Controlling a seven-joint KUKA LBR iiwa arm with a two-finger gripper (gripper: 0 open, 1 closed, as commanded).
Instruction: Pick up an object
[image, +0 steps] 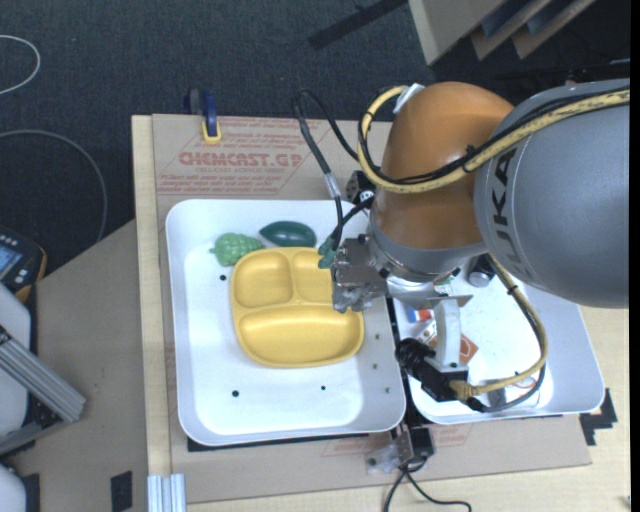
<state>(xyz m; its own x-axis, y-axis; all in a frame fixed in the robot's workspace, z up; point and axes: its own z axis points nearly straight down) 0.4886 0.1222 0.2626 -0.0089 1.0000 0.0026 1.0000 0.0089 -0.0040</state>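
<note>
Closest to my lens is the arm (520, 190), its orange band bulging across the upper right of the frame. Now left to right. In the left bin (200, 330), a bumpy light-green toy (236, 247) sits at upper left, a dark-green piece (287, 233) just beside it, both touching the yellow divided plate (290, 310) in the middle. I reckon that plate is light, stiff and slick; its raised right rim looks the best hold. The gripper (343, 280) hangs at that rim, pointing down, wrist folded under the arm. Whether it's spread or pinching, I cannot tell. Right bin (570, 390): a red-and-white packet (462, 350).
</note>
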